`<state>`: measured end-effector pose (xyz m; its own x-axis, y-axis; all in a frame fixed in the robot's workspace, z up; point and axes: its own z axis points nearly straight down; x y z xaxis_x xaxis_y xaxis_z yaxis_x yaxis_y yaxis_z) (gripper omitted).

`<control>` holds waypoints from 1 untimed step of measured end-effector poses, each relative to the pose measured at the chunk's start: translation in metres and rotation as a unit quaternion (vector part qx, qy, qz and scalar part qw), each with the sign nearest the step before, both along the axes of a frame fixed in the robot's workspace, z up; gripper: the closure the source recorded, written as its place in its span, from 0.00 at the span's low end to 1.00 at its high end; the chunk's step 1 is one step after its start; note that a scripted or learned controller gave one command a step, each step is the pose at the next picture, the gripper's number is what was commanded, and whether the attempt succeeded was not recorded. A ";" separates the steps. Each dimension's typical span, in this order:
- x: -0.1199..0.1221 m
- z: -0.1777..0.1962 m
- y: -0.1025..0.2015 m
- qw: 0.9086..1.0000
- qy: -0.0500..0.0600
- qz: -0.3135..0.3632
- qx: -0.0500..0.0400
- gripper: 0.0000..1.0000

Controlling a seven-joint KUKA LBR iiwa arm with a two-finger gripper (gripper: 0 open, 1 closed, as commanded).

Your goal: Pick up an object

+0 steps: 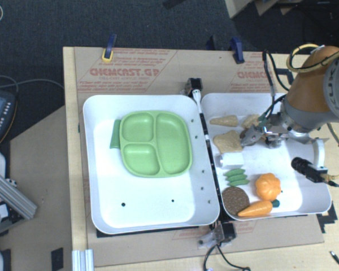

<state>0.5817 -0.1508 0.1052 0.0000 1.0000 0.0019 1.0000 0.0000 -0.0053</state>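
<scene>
The arm comes in from the right and hangs low over the right bin [322, 199], its jaws [253, 135] down among the pale food pieces at the bin's upper left. From here I cannot tell how far the jaws are parted; they look to be touching or just above the tan bread slice [228, 141], with a beige piece [224, 120] just beyond it. Nearer me in that bin lie a white block [233, 159], green pea pods [237, 177], a brown round patty [235, 199], an orange fruit [268, 186] and a carrot [255, 209]. The left bin [101, 202] on the desk [79, 72] holds a green divided plate [156, 143].
</scene>
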 end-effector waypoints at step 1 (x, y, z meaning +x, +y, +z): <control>0.001 -0.019 0.000 1.000 -0.003 0.000 -0.001 0.00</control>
<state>0.5829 -0.1506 0.0864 0.0003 1.0000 0.0009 1.0000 -0.0003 0.0001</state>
